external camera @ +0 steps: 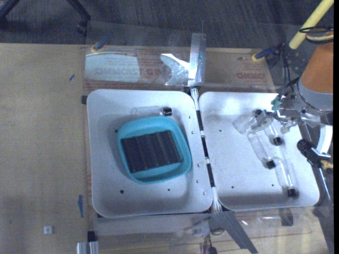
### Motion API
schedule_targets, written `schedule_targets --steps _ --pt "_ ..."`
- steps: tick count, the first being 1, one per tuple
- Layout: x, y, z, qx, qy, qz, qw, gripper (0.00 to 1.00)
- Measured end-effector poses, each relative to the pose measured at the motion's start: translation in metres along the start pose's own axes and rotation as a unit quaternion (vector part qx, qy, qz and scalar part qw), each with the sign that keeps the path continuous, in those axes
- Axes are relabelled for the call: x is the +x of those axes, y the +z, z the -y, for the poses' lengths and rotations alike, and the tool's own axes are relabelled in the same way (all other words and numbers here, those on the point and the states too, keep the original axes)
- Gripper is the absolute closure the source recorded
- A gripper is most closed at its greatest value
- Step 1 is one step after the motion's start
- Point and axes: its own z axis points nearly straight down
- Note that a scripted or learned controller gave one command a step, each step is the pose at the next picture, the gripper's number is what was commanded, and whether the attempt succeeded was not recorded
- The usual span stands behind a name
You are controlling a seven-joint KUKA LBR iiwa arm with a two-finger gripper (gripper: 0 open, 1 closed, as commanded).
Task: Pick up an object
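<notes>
arm's jaws (267, 121) hover at three o'clock over the right bin (228, 194), can't tell their grip, poised above clear tubes (273, 155), while the blue dish (153, 148) waits left.

Grey arm (318, 91) with broad orange band (320, 70) above wrist. Below band, pale grey wrist ring, then cluttered silver-and-black gripper (275, 121) block with small teal-green fitting on one side. Thin black cables looping up by wrist. Black bracket with small yellow mark on lower side. Fingers pale, partly translucent-looking, blurred.
</notes>
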Motion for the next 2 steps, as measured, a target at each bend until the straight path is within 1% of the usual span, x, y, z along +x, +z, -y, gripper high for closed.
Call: schedule_targets --steps 1,2 --pt "-0.009 0.104 -0.033 -0.001 -0.006 0.000 1.0000 0.00" --pt "-0.011 0.093 -0.034 -0.003 -0.005 0.001 1.0000 1.00"
